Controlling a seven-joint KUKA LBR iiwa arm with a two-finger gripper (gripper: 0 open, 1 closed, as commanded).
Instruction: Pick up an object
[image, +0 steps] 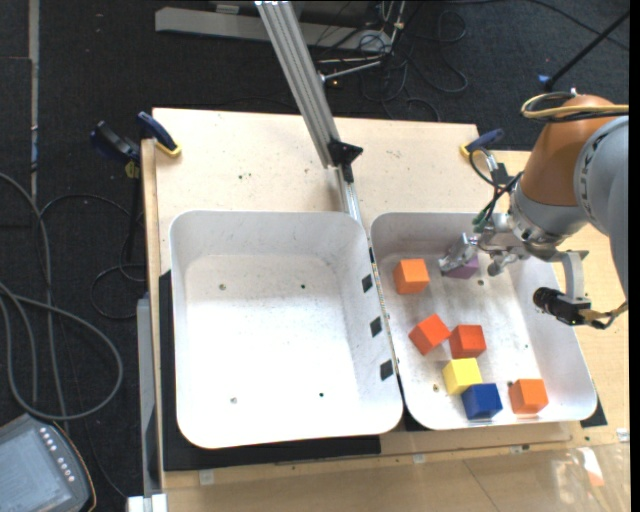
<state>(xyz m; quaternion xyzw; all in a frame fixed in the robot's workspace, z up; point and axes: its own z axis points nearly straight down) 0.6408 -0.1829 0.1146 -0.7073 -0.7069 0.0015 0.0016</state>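
My gripper hangs low over the back of the right bin, reaching in from the right. A small purple block lies on the bin floor just at its left side, partly hidden by it; whether the block is touched is unclear. Left of that sits an orange cube. Farther forward lie another orange cube, a red-orange cube, a yellow cube, a blue cube and an orange cube near the front right corner.
The left bin adjoins the right one along a shared wall with black clips. A slanted metal rail crosses the back of the bench. Blue clamps sit at the back corners.
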